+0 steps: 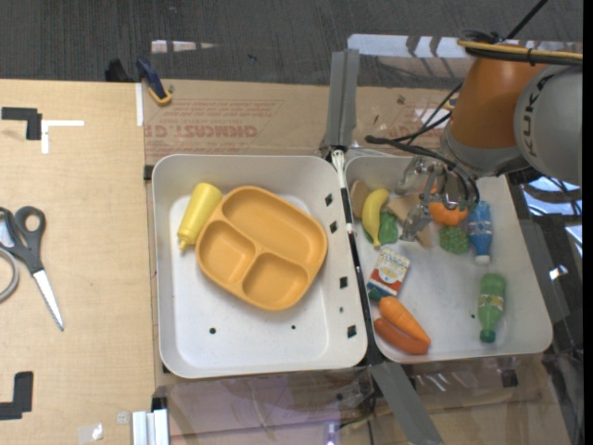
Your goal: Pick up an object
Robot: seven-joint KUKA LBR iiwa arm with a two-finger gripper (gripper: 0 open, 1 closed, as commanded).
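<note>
Yellow divided tray [262, 246], yellow bottle [197, 213] in left white bin [176, 341]; right: yellow banana [372, 213], orange carrot [404, 317], green bottle [490, 306], blue bottle [480, 230].

Both shallow white plastic bins [176, 276] look smooth with a dull sheen. The orange three-compartment plastic tray [261, 246] is matt-ish, and so is the yellow plastic bottle [197, 213] next to it. The bench is pale light wood-look board [74, 248], flat and matt, with plain brown cardboard [232, 119] behind the bins. The scissors with grey handles [32, 258] have shiny metal blades. The green plastic bottle [490, 306] and the toy carrot [404, 317] look glossy. The arm's orange band [491, 100] is smooth and satiny.
</note>
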